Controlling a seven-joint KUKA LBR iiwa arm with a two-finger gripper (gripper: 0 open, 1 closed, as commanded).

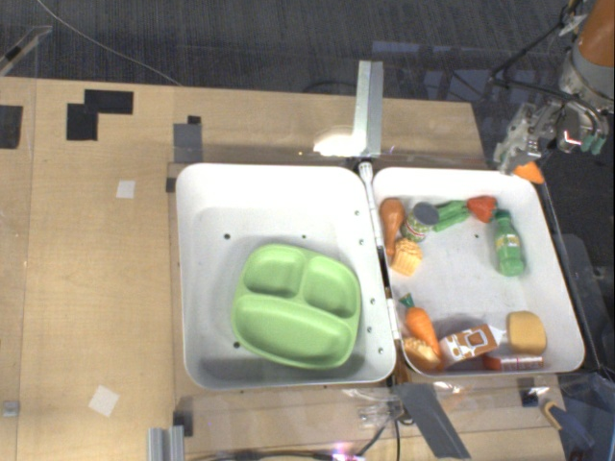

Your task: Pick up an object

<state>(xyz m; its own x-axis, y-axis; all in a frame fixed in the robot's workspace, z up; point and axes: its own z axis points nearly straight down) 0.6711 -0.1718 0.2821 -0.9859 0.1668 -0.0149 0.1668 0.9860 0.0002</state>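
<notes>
We'd read this as the approach step, nothing picked yet. Left bin [207, 257] holds only the green divided plate [298, 303], too broad for two fingers, so we'd skip it. Right bin [548, 286] has the small candidates: green bottle [507, 245] lying by itself near the right wall looks the cleanest target, free space on both sides. Yellow block [527, 331] at lower right is another loner. Carrot [417, 323] and the boxed item [469, 342] crowd the bottom edge, harder. To do it well, we'd come straight down over the bottle and close across its narrow width.

Arm [591, 36] sits at upper right, outside the bin corner. Gripper [538, 134] hangs just beyond the bin's top right rim; whether it's spread or closed, or carrying anything, we cannot tell.
</notes>
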